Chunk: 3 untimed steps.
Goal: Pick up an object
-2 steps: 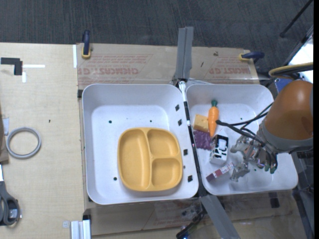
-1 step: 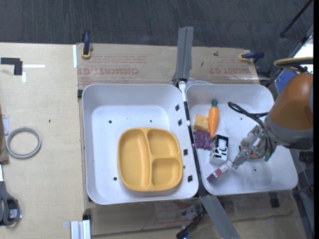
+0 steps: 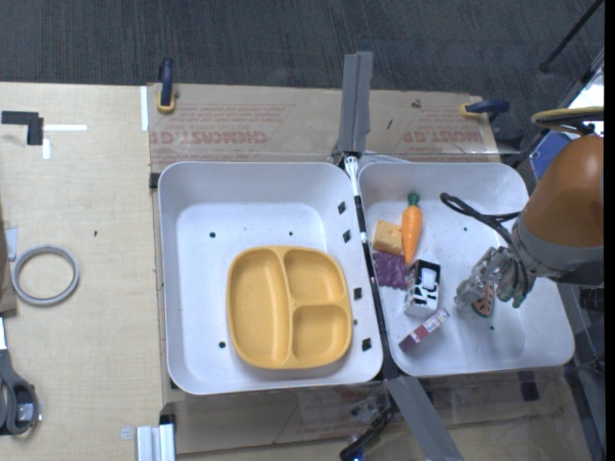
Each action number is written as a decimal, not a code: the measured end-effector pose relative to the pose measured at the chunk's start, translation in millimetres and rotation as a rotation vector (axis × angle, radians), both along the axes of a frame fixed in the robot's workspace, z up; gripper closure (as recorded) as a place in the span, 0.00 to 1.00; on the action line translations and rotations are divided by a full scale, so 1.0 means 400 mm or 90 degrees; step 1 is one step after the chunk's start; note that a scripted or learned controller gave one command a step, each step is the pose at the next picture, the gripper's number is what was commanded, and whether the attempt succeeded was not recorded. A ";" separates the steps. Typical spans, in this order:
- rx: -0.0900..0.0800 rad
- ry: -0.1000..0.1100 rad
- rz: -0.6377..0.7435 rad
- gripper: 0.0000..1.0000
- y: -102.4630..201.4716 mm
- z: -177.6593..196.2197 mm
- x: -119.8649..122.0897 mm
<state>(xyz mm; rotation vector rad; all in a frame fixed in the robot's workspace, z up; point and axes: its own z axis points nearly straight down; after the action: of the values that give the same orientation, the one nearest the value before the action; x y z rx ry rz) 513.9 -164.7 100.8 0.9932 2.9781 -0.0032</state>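
My gripper point(image 3: 488, 288) hangs low over the right side of the right bin point(image 3: 538, 353), under the grey arm with its orange band point(image 3: 572, 195). A small reddish-brown object point(image 3: 483, 304) lies right at its tip; I cannot tell whether it is held. To the left in the same bin lie an orange carrot point(image 3: 411, 230), a yellow cheese block point(image 3: 387, 236), a purple piece point(image 3: 390, 270), a black-and-white box point(image 3: 422, 287) and a small dark red bar point(image 3: 423, 330).
The left bin point(image 3: 192, 353) holds a yellow divided plate point(image 3: 288, 306). A black cable point(image 3: 476, 211) loops over the right bin near the arm. A roll of tape point(image 3: 43, 275) and scissors point(image 3: 14, 401) lie on the bench at far left.
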 end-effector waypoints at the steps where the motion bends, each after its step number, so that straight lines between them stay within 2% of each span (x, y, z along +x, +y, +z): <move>1: 0.001 0.000 -0.223 1.00 0.014 0.073 0.078; 2: 0.001 0.000 -0.224 0.00 0.015 0.072 0.078; 3: 0.001 0.002 -0.323 0.00 -0.094 -0.025 -0.093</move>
<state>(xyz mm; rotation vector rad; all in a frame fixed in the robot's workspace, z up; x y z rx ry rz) 476.8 -202.3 90.7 1.7105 2.6378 -0.0024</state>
